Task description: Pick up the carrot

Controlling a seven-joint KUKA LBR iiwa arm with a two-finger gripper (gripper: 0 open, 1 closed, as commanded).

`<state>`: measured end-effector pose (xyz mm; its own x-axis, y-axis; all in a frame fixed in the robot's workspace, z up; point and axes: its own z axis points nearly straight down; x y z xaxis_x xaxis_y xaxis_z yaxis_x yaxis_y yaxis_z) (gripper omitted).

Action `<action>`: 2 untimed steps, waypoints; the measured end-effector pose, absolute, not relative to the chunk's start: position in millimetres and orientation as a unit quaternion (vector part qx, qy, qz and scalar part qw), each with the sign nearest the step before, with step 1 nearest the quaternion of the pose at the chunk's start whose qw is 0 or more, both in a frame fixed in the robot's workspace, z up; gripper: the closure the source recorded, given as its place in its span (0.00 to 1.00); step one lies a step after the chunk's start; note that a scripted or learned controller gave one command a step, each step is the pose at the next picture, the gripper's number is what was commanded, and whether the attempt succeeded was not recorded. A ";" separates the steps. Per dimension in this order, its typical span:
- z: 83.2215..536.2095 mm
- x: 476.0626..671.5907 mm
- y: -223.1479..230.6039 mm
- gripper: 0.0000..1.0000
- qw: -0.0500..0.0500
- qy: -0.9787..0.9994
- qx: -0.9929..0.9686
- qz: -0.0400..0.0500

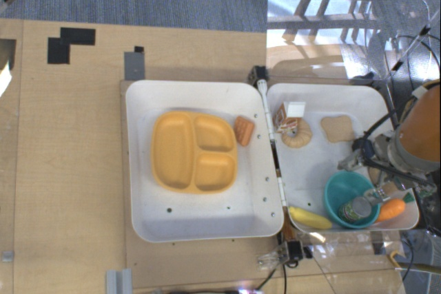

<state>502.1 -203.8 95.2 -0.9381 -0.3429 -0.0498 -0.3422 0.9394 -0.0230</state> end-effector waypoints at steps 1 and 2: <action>94.8 507.7 -203.8 0.00 0.022 0.978 -0.209 -0.007; 104.0 507.9 -203.5 0.00 0.020 0.969 -0.247 -0.006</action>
<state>507.9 -203.5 104.0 -0.8769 -0.4795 -0.0351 -0.4790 0.8776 -0.0221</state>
